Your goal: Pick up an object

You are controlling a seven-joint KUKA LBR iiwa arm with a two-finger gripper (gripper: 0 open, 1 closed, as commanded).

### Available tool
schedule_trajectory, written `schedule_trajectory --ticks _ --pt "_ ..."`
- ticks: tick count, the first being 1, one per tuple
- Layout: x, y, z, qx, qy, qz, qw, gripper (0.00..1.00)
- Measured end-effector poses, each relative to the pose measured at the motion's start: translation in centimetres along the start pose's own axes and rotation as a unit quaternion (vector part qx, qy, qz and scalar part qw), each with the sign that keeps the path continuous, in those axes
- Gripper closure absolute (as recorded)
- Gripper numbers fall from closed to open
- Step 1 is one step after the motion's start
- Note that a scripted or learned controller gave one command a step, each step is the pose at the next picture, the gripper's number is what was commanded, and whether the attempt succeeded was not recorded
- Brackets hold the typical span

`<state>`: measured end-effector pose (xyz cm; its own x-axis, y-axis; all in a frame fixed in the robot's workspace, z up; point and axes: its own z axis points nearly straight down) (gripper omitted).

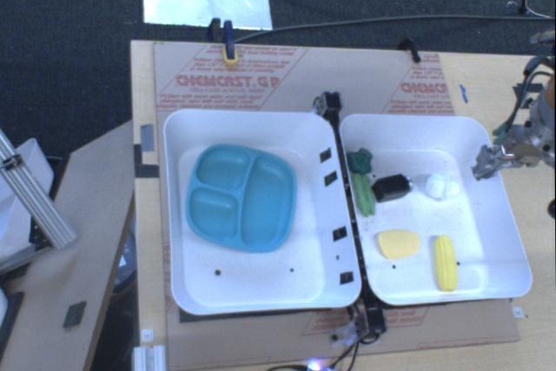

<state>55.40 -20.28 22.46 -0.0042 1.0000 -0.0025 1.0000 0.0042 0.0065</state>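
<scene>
Hovering at the three o'clock edge of the bench, the gripper hangs over the right rim of the right bin, its metal tip pointing toward nine o'clock; whether it is open or closed cannot be told from this angle, and nothing shows in its grasp. Inside that bin lie five small objects. A green toy rests along the wall at nine o'clock, with a black block just beside it and a white lump near the bin's centre. Toward six o'clock sit a pale yellow piece and, at its three o'clock side, a yellow corn cob lying lengthwise. All five are well apart from the gripper. The left bin holds a blue divided plate, set flat with its three compartments facing up. Both bins stand side by side on a board printed with red lettering.
</scene>
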Motion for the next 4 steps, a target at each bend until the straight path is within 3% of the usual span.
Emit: schedule_trajectory --ticks 4 --pt "21.3 -2.2 -0.3 0.003 0.002 -0.003 1.0 1.0"
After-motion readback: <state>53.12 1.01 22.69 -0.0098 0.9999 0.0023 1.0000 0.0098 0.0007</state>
